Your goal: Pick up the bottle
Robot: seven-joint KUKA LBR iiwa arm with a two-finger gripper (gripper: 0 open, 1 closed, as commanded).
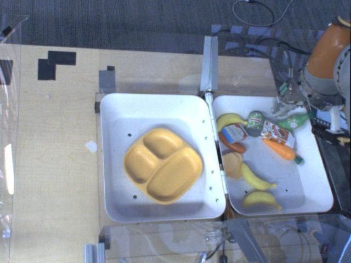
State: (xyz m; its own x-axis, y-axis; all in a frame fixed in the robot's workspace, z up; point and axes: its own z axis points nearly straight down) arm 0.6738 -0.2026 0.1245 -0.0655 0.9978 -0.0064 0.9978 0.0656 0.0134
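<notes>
- Two shallow white bins sat side by side on the pale wooden bench (60, 163), with a grey metal post between them at the far edge.
- The left bin (115, 119) held one yellow plastic plate (163, 164), smooth and rounded, split into three compartments.
- The right bin (312, 196) held a cluster of toy foods: three yellow bananas, one (230, 120) curved at the far left corner, one (255, 179) lying mid-bin, one (261, 200) nearest the front wall.
- One orange carrot (280, 150) with a green tip lay slanted beside one small red-and-white carton (276, 132).
- One round tan piece (233, 164) rested near the dividing wall, with one red-and-blue packet (233, 134) above it over something red.
- One grey-green can-like item (255, 123) stood next to the top banana.
- The bottle (294, 121), green and glossy, lay on its side by the far right corner of the right bin.
- The tool (287, 104) hung at the bottle's far end, right above it and seemingly touching; whether its fingers were apart or together I cannot tell, since wrist and cables blurred them.
</notes>
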